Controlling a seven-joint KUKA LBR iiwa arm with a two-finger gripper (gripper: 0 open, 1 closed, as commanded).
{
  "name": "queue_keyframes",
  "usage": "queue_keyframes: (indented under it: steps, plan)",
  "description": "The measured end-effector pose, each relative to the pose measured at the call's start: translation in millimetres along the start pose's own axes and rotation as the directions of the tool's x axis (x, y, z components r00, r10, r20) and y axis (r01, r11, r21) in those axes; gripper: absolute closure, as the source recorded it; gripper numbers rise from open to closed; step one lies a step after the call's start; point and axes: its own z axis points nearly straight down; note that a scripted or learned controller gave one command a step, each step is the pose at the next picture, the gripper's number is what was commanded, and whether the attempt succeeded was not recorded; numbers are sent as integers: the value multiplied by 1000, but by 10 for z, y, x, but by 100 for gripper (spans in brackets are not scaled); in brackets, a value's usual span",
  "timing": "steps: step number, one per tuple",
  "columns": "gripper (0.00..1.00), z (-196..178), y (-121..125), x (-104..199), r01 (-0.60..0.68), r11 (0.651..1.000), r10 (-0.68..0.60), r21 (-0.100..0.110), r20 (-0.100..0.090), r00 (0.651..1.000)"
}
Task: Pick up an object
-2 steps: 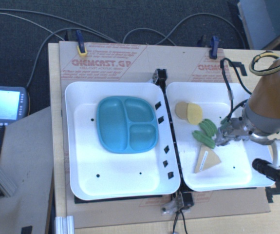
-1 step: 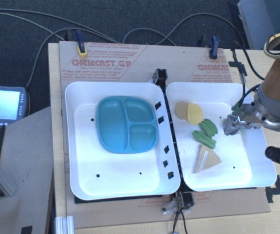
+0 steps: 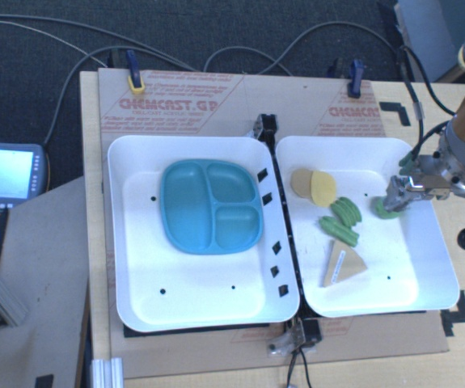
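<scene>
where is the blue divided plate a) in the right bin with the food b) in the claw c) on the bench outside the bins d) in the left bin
d: the blue divided plate lies flat in the left bin, while the play food sits in the right bin.

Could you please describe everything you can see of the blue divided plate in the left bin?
The blue divided plate is a light blue tray with rounded corners that looks like smooth plastic. Raised ridges split it into three compartments: one long section along its left side and two smaller ones on the right. It lies flat and face up on the floor of the left bin, in the bin's upper middle, apart from the walls. Its compartments hold nothing.
</scene>
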Motion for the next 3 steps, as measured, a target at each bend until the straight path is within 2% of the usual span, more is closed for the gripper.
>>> queue_keyframes:
  steps: [1, 2, 3]
  plan:
    - [100, 38, 169, 526, 5, 1000, -5, 4, -3, 1000]
    - [100, 34, 185, 981, 4, 1000, -4, 6, -3, 1000]
    - [100, 30, 259, 1566, 5, 1000, -5, 4, -3, 1000]
